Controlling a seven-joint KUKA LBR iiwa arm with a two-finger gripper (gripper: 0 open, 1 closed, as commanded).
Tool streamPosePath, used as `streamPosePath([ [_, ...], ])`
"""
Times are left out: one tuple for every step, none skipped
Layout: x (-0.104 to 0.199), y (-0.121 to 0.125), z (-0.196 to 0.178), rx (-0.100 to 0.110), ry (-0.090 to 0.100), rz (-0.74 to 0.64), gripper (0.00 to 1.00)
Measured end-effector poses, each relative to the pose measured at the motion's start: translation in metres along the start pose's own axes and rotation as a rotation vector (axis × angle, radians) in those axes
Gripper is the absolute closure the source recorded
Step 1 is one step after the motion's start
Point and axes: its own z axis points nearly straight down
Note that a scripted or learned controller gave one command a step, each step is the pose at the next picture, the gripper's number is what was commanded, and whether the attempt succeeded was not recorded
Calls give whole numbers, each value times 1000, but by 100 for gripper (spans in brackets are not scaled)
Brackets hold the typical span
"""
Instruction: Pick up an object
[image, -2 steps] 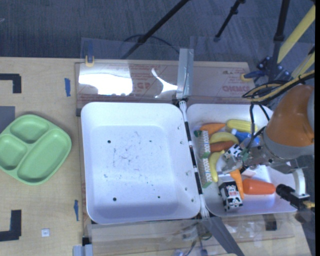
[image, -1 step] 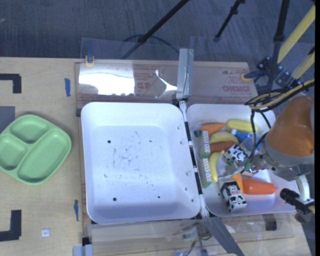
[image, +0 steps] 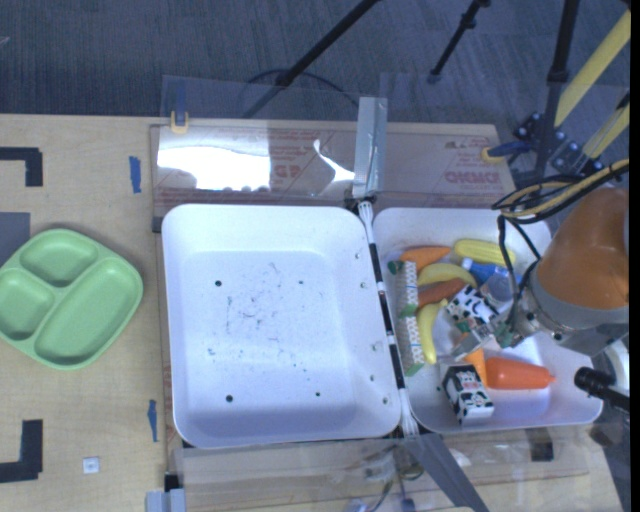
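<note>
The right bin (image: 570, 405) holds a pile of toy items. An orange carrot (image: 515, 374) lies near its front, beside a small black-and-white box (image: 467, 388). Yellow bananas (image: 428, 330) (image: 480, 250), another orange piece (image: 430, 257), a blue item (image: 487, 270) and a black-and-white spotted object (image: 466, 306) crowd the middle. My gripper (image: 503, 328) is low in this bin, just right of the spotted object and above the carrot. The grey wrist and orange band (image: 590, 255) hide much of it.
The left bin (image: 270, 310) lies beside the right one, across a raised divider (image: 385, 300). A green divided plate (image: 65, 297) rests on the bench at far left. Black cables (image: 545, 195) loop above the arm. Clear panels stand behind the bins.
</note>
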Motion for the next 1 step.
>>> streamPosePath([
  [7, 38, 1, -3, -3, -9, 0],
])
